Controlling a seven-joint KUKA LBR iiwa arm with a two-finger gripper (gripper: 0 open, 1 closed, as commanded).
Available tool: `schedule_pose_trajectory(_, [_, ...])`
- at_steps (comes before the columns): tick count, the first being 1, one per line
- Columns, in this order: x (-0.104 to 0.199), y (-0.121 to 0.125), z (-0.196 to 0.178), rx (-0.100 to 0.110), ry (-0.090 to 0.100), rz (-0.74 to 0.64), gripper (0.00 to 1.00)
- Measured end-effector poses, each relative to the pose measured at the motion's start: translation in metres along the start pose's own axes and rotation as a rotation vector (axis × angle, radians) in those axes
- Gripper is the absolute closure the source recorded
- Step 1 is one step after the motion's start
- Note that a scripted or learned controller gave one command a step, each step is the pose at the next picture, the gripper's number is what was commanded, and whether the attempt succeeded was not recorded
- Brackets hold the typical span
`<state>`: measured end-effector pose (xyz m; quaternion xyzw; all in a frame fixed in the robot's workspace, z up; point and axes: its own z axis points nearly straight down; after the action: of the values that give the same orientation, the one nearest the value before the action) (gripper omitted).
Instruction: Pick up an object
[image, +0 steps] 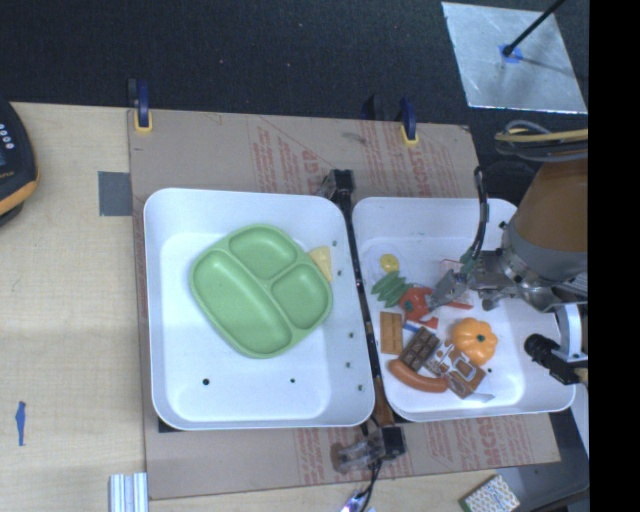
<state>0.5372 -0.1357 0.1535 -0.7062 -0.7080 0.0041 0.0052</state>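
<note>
My gripper (452, 288) hangs low over the middle of the right bin (500, 222), with the grey arm and its orange band (560, 205) coming in from the right. Its tip is just right of a red toy tomato (414, 300) and above an orange toy pumpkin (473, 340). Around them lie a green leafy piece (389, 286), a small yellow piece (388, 264), an orange cracker (391, 331), a brown chocolate bar (420, 348), a sausage (417, 377) and a brown-and-white block (463, 372). Nothing shows in the gripper's hold.
The left bin (170, 330) holds a green divided plate (262, 290) with a pale yellow piece (320, 260) at its right rim. A black clamp (340, 183) sits between the bins at the back. A yellow-black device (12, 160) lies at the far left.
</note>
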Motion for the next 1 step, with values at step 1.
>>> schedule_pose_trajectory(1, [-0.0486,0.056,0.0637,-0.013,-0.004,0.0,0.0])
